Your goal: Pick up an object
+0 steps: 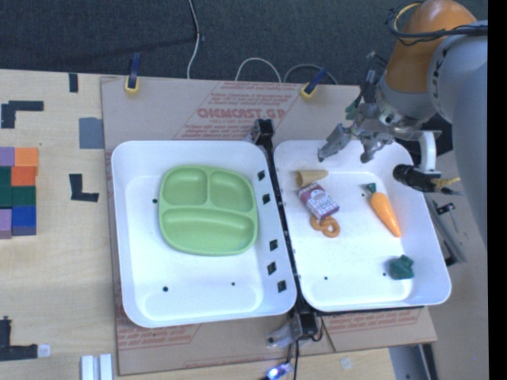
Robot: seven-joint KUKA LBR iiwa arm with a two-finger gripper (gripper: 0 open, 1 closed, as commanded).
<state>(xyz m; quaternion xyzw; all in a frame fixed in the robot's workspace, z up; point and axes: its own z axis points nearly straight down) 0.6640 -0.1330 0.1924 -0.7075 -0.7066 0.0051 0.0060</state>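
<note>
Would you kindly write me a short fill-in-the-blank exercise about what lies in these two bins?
1. The green divided plastic plate lies in the ____ white bin.
2. The orange toy carrot lies in the ____ white bin.
3. The two-finger gripper, fingers spread, hangs above the right bin's ____ edge.

Missing: left; right; far

Dark carpet (pixel 95 14) behind wooden bench (pixel 47 291).

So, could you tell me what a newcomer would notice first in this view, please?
Probably the green divided plate, alone in the left bin. Next, the gripper, open above the far edge of the right bin, where a carrot lies near the right side.
</note>
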